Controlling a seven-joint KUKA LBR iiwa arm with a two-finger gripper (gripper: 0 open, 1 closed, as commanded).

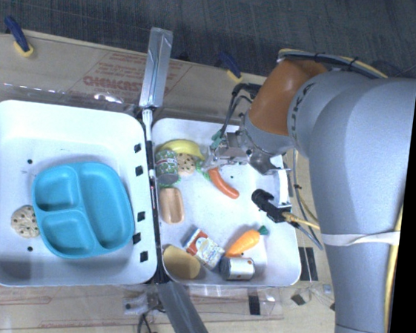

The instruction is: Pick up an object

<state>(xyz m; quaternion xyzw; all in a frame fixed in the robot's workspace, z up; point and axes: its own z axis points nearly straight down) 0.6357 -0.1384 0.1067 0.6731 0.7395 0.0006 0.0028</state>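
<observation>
On the cardboard-topped bench (pixel 69 72), the claw (pixel 220 156) hangs over the right bin (pixel 287 260); its opening cannot be made out.

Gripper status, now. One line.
Gripper: low in the right bin, beside the red chili pepper; open or shut cannot be told, and nothing is seen held.

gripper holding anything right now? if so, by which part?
Cannot be told. The gripper sits low in the right bin, beside the chili pepper, but nothing is visibly between its fingers.
</observation>
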